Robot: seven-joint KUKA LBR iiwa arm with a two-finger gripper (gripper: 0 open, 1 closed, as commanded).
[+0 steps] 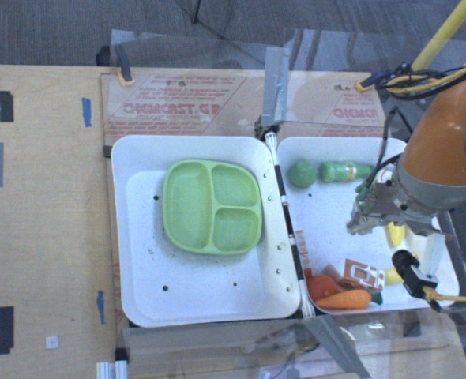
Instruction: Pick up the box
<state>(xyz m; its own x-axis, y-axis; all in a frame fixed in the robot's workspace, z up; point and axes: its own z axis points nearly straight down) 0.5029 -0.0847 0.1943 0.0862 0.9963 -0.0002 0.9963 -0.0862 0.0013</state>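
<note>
We find the small flat orange-and-white cardboard box (pixel 363 275) lying on the floor of the right-hand shallow white bin (pixel 328 212), toward that bin's near edge, well right of the divider between the bins. It lies flat, its printed face up, slightly skewed to the bin's walls. Just in front of it rests an orange toy carrot (pixel 344 299), touching or nearly touching the box's lower edge, and to the carrot's left sits a red rounded toy (pixel 321 285) against the bin's near left corner. A small yellow piece (pixel 392 275) lies just beside the box on its right.

Above the box, apart from it, we see the metal two-finger gripper (pixel 365 218) hanging over the middle of the right bin on the grey arm with its orange band (pixel 446 140). We cannot tell how its fingers stand, and we see nothing between them. A yellow object (pixel 396 233) shows just beside the gripper's right.

At the far side of the same bin lie a green ball-shaped toy (pixel 302 173) and a green bottle-like toy (pixel 345 170), side by side. The left-hand shallow white bin (pixel 138 243) holds a light green divided plastic plate (pixel 212 207) with three compartments.
</note>
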